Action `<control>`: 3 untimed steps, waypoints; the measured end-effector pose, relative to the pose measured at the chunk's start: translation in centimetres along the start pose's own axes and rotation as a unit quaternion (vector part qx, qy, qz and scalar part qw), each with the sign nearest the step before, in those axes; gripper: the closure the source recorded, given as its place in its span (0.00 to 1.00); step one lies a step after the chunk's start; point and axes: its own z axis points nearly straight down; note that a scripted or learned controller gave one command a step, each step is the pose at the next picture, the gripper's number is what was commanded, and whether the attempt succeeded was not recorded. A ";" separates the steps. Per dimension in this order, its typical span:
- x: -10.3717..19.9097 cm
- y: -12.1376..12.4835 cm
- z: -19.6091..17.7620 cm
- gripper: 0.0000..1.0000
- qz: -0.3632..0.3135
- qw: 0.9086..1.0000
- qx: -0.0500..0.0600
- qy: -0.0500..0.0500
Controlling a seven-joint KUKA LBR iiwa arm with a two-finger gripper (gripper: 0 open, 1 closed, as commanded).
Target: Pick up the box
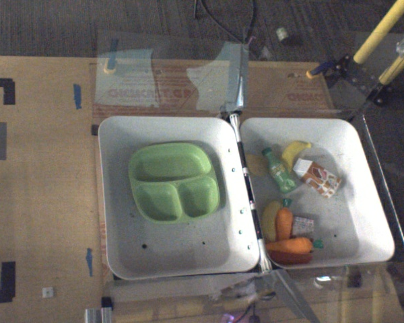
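The brown table (40, 180) holds two white bins side by side, so things can go from one to the other. The left bin (114, 200) has a green plate (175, 182) with three parts lying flat in its middle, likely a place to put food.

The right bin (363, 214) holds the toys. A green bottle (278, 169) lies at 9 o'clock from the box (318, 178), near it but not touching. A yellow fruit (295, 152) sits at 11 o'clock from the box, just beside its corner. The box is white and orange. It lies flat and turned a bit, close to the middle of the right bin. It has bare floor at 3 o'clock and 6 o'clock, so that looks like the easy way in.

At 7 o'clock from the box, two carrots (286, 234) and a small pack (303, 225) are bunched by the bin's wall, well out of the way.

How the gripper stands cannot be told. The box is not yet picked up.
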 end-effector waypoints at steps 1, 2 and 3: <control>0.3 0.0 -1.1 1.00 -0.003 1.000 -0.002 -0.001; 0.6 0.1 -2.2 1.00 -0.006 1.000 -0.005 -0.002; -0.8 -3.8 2.3 1.00 0.084 0.996 0.008 0.002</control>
